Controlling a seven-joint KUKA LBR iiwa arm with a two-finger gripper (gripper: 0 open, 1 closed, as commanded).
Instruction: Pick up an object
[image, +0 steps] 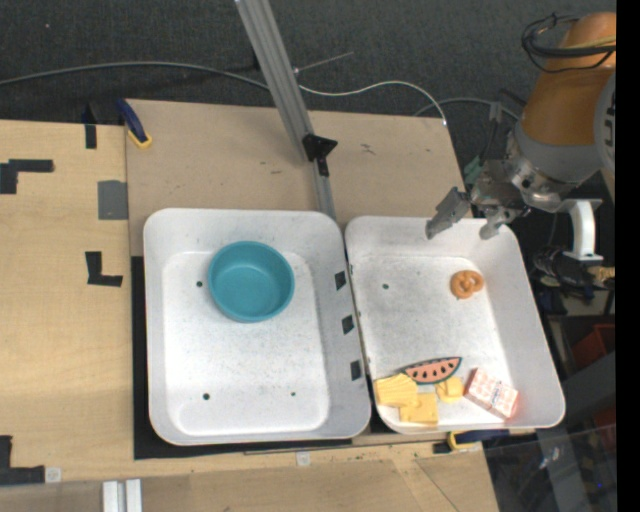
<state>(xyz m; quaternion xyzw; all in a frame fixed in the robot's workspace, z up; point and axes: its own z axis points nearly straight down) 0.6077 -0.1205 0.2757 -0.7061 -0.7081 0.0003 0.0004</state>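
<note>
Gripper (467, 221) hangs over the right bin's (520, 300) top edge w/ fingers (445, 215) apart, nothing between em. Donut (466, 284) sits just below.

No readable text, label, brand, number or sign anywhere. Small pink-and-white box (491, 392), well below gripper (466, 222) in right bin (400, 262), carries print too small and blurred to read.
</note>
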